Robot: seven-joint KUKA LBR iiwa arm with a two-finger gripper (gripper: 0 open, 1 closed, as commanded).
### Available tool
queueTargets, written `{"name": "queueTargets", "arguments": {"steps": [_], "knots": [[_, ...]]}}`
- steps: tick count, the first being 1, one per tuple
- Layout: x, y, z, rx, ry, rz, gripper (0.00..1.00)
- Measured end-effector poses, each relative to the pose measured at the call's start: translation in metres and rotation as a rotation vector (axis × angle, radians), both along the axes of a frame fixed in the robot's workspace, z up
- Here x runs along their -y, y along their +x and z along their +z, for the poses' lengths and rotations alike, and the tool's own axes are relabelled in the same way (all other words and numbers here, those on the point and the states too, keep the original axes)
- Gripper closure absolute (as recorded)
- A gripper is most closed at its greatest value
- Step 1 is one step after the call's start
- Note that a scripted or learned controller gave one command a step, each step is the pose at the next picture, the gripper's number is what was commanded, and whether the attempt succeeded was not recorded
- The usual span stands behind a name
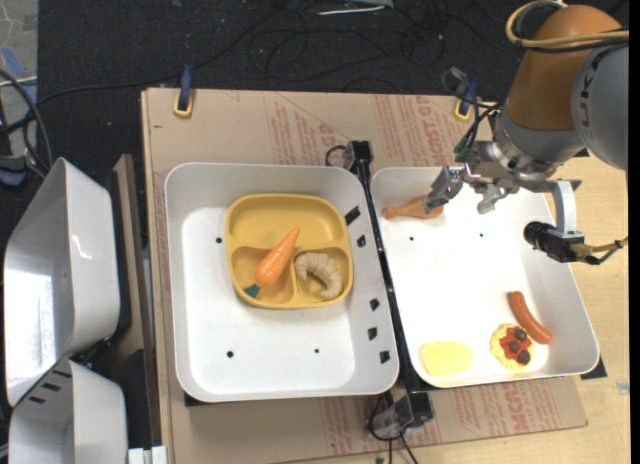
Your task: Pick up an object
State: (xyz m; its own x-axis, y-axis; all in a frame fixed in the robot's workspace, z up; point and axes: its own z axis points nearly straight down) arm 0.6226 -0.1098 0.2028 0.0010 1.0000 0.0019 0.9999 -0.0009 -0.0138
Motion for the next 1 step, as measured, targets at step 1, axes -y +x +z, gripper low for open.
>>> {"name": "queueTargets", "arguments": {"steps": [1], "knots": [[-0.0001, 0.003, 0.0083, 0.014, -0.002, 0.002, 0.0]]}}
